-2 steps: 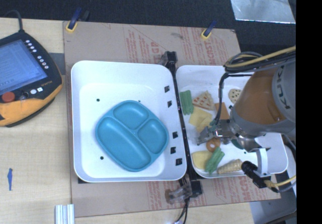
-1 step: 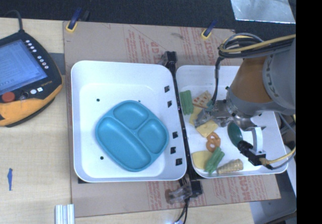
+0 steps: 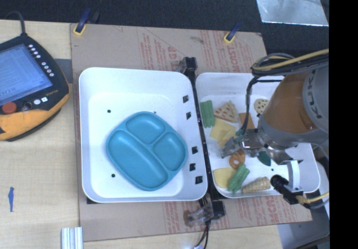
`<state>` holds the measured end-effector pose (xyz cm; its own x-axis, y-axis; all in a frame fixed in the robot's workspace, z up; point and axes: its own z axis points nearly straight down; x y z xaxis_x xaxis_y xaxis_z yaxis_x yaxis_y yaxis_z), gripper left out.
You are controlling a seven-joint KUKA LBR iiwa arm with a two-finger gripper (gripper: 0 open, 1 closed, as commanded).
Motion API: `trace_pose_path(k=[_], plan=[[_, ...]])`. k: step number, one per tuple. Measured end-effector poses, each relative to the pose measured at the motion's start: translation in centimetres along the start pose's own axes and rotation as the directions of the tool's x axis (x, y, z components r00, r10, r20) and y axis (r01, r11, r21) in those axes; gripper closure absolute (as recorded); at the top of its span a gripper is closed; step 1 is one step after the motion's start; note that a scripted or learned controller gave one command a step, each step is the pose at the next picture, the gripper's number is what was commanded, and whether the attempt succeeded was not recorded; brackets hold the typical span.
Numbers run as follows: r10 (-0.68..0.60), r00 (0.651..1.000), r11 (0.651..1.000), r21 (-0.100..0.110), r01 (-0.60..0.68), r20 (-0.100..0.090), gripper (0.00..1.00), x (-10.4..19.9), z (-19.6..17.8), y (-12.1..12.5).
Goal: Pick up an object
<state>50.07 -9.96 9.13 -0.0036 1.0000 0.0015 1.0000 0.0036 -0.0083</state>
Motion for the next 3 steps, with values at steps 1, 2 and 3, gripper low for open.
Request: trace_pose_path(k=[1, 2, 3], plan=[[-0.002, 1.0, 1.0, -0.002, 0.002, 0.0, 0.0, 0.7, 0.0, 0.0], [0.0, 1.0, 1.0, -0.001, 0.0, 0.0, 1.0, 0.6, -1.0, -0.1], [-0.01, 1.0, 1.0, -0.017, 0.01, -0.001, 1.0, 8.1, -10.7, 4.1]])
